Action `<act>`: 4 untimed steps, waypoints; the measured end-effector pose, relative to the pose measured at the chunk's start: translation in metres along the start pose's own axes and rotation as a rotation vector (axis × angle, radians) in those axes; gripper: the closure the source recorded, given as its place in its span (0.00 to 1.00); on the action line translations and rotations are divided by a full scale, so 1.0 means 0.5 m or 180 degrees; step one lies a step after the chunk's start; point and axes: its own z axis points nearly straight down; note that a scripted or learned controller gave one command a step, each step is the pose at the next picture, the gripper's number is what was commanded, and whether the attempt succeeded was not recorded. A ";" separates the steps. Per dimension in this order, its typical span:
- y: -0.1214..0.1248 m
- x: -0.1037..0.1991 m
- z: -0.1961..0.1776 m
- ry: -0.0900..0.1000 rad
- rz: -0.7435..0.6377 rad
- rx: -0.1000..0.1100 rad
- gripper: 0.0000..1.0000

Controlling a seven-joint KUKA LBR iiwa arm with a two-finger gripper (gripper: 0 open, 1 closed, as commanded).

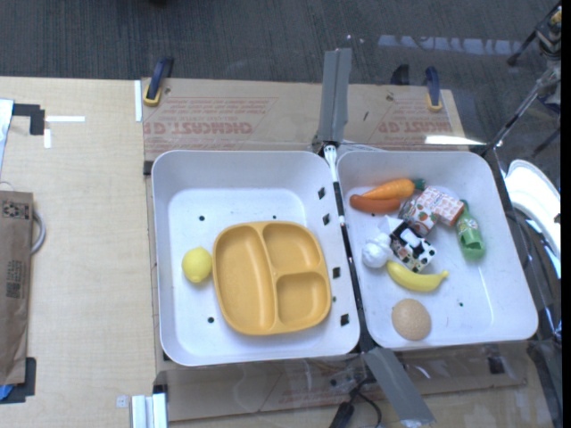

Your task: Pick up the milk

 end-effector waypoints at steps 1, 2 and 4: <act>-0.054 -0.120 0.000 -0.0003 -0.0010 0.0003 1.00; -0.057 -0.166 0.026 -0.0005 -0.0043 0.0006 1.00; -0.056 -0.186 0.001 -0.0002 0.0738 -0.0001 1.00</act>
